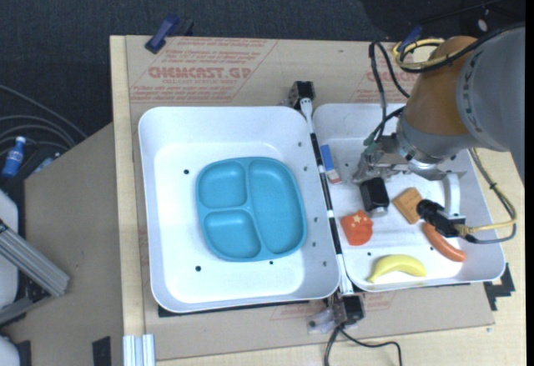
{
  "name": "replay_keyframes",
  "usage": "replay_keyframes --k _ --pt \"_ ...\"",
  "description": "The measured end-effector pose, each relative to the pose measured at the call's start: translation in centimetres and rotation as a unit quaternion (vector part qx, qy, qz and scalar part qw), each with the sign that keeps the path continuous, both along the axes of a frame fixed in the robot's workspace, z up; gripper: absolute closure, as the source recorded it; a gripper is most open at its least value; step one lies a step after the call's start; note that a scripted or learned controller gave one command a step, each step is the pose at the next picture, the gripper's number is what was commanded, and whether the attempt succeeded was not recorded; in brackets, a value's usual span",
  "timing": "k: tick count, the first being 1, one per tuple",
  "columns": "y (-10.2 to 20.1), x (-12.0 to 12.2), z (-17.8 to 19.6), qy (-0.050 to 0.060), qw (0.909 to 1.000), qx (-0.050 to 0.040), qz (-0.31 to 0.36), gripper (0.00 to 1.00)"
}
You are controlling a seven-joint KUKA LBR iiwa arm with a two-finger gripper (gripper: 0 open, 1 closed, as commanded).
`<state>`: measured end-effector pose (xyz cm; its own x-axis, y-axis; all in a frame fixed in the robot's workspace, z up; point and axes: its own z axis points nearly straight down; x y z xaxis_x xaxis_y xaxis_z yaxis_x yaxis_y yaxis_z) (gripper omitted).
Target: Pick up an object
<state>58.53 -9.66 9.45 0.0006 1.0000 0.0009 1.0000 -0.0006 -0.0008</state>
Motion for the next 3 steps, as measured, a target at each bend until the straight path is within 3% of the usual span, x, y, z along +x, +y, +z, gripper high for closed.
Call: replay_keyframes --k 1,2,3 --pt "4.6 -2.6 11.1 -0.001 1.0000 -0.0001 0.001 1.00" --pt "4.1 -3.2 14.7 -0.001 1.0000 -0.0006 0.000 1.00" --pt "5.4 1.0 15.9 -0.001 1.0000 -0.0006 0.001 1.00"
